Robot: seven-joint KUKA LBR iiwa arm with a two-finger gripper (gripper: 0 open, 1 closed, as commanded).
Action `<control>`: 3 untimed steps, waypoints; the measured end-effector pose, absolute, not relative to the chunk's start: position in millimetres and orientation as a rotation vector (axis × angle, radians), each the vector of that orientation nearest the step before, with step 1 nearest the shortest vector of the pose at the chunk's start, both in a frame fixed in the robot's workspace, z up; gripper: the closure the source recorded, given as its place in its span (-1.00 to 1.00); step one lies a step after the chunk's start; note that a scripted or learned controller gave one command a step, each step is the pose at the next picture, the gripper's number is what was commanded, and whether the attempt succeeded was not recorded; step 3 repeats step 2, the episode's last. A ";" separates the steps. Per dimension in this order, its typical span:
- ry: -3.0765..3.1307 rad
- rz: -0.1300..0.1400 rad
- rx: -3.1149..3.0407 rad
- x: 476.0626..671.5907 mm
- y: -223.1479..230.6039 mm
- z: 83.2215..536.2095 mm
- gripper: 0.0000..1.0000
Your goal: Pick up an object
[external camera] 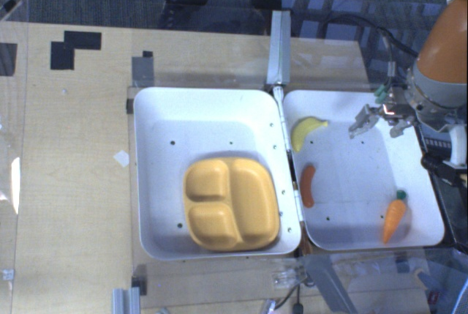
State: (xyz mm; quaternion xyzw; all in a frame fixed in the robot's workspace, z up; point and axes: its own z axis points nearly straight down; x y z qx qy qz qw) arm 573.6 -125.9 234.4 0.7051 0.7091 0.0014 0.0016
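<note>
In the left bin point(150, 159), a yellow tray point(231, 203) lies toward 6 o'clock. In the right bin point(351, 228), a banana point(307, 131) sits at 10 o'clock, a sausage point(308, 184) by the left wall and a carrot point(393, 219) at 5 o'clock. The end effector point(379, 120), fingers spread, holds nothing, hovering at 1 o'clock; the bin's middle lies bare.

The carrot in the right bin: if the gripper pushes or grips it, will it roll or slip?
The carrot looks tapered and rounded, so a push would probably swing it in a curve, not straight. Its smooth, glossy, toy-like surface may slip between fingers. It lies near the right bin's corner, so it could wedge against the wall.
</note>
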 end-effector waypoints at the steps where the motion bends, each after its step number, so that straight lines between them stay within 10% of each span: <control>1: 2.227 0.011 2.206 575.5 -125.1 246.1 1.00; 2: 1.875 0.006 2.517 610.1 -48.0 345.9 1.00; 3: 1.875 0.006 2.517 610.1 -48.0 345.9 1.00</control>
